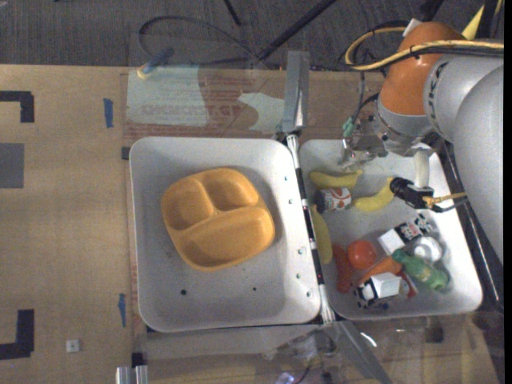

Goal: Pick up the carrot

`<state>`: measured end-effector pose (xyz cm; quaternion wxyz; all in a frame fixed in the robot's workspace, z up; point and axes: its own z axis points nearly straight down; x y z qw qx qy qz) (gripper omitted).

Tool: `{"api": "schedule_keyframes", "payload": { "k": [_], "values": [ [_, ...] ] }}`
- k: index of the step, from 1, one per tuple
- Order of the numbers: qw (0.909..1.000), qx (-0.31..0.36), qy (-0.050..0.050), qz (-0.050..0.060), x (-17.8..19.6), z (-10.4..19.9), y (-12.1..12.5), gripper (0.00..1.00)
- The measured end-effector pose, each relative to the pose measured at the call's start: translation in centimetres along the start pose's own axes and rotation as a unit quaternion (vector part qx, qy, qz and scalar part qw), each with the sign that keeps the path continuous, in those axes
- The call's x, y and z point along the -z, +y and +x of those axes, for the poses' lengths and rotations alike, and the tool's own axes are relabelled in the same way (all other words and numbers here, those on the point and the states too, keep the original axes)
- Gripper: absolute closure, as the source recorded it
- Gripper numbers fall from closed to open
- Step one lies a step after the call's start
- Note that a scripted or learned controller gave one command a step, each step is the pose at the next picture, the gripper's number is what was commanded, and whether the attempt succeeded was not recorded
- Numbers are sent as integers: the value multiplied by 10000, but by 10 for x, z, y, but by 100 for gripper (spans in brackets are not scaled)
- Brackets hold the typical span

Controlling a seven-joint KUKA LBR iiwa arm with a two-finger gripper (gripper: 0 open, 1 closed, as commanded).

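At upper right, the gripper (354,152) hovers over a banana (334,179), finger state impossible to tell; the carrot (384,266) at lower right calls for a descent centred across its width.

Grey arm (472,94) w/ orange band (412,70), yellow & black cables (400,50) over wrist.

Two white bins on a wooden surface (64,238). The left bin (152,294) holds a yellow divided plate (216,217). In the right bin (460,282), the gripper (356,152) hangs just above a banana (334,179); the carrot (382,266) lies nearer the camera, beside a green bottle (424,272).
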<state>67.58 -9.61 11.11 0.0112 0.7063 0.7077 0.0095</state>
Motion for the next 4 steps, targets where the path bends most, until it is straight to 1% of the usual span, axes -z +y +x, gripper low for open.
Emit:
{"api": "schedule_keyframes", "payload": {
  "k": [1,2,3,4],
  "values": [
    [9916,-1288,-8,126,92,62,-6,100],
    [9843,-1757,-15,150,86,120,-7,100],
    [9263,-3766,-44,138,125,160,-5,100],
    [9514,-3075,-38,161,133,127,-21,100]
  ]
}}
